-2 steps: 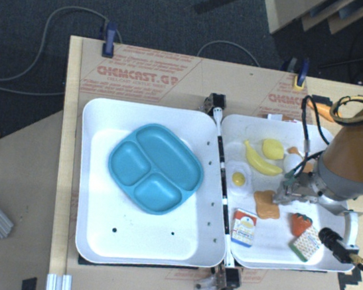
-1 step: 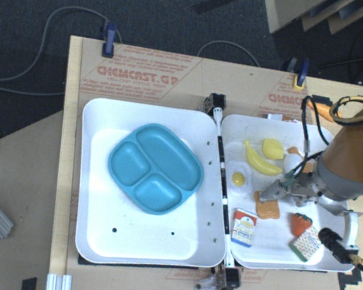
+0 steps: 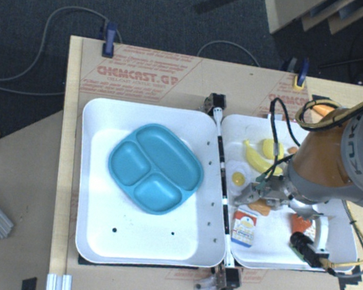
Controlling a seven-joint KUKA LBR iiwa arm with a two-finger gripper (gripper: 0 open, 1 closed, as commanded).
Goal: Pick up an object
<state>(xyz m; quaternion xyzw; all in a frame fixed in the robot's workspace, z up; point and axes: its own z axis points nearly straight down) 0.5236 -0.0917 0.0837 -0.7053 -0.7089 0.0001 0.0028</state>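
Blue tray fills left bin; gripper state unclear over right bin.

A yellow banana, small yellow ball and white-and-red carton lie in the right bin.

My bench is a tan board with red lettering; on it sit the left bin and right bin, edges touching.
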